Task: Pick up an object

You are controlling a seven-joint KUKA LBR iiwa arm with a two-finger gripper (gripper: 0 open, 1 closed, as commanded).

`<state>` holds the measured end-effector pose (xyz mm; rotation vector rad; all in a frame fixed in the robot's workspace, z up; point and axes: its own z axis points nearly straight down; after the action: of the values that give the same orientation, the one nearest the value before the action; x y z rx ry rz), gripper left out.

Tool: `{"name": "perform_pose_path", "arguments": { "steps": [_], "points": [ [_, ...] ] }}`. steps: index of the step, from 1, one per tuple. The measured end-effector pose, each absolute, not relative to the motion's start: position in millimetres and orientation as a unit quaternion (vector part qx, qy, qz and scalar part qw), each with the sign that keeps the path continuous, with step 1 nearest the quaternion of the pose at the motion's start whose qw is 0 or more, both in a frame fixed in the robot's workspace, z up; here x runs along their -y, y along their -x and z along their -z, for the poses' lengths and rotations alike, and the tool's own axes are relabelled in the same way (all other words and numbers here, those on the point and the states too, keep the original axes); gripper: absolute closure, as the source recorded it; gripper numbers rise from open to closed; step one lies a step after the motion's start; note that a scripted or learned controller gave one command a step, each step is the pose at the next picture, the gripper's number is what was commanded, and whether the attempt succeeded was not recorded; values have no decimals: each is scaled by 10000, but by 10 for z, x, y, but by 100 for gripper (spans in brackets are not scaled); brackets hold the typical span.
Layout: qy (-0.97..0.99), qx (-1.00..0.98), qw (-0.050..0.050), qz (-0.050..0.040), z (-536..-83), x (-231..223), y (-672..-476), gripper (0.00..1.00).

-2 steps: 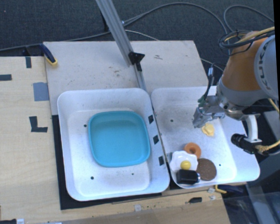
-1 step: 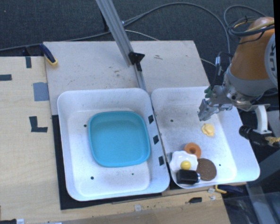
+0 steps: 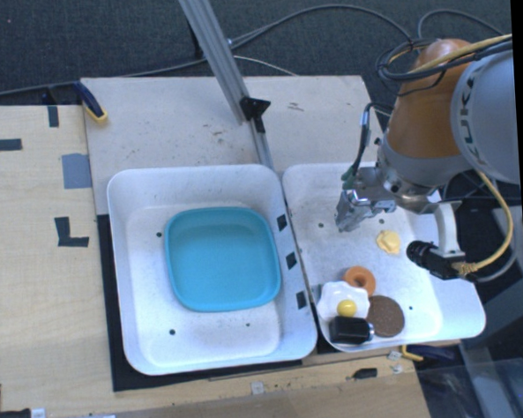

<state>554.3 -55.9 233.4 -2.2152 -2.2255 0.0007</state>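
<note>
The bench [image 3: 35,262] spreads across the left and lower parts of the frame, pale wood with dark tape marks on its left side. On it sit two shallow white bins side by side. The left bin [image 3: 137,202] fills the middle of the frame and holds a turquoise plate [image 3: 221,257], lying flat near its centre. The right bin [image 3: 453,311] lies just right of centre, partly covered by the arm.

The arm [image 3: 454,112] enters from the upper right of the frame, grey with an orange band, and hangs over the upper part of the right bin. A grey metal pole [image 3: 221,60] slants down from the top centre toward the gap between the bins.

The gripper [image 3: 357,211] sits over the bare upper left floor of the right bin; I cannot tell whether it is spread or closed, and nothing shows between its tips.

Small objects cluster in the lower part of the right bin: a brown disc [image 3: 385,315], a fried egg toy [image 3: 342,301] just left of it, a black block [image 3: 348,331] touching the egg's lower edge, an orange ring [image 3: 360,279] above the egg, and a yellow piece [image 3: 388,242] lying apart, just right of and below the gripper.
</note>
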Motion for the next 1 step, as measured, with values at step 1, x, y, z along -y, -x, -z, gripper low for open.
{"name": "perform_pose_path", "arguments": {
  "steps": [1],
  "points": [
    [7052, 7090, 8, -2, -2235, -9, -5639, 100]
  ]
}}
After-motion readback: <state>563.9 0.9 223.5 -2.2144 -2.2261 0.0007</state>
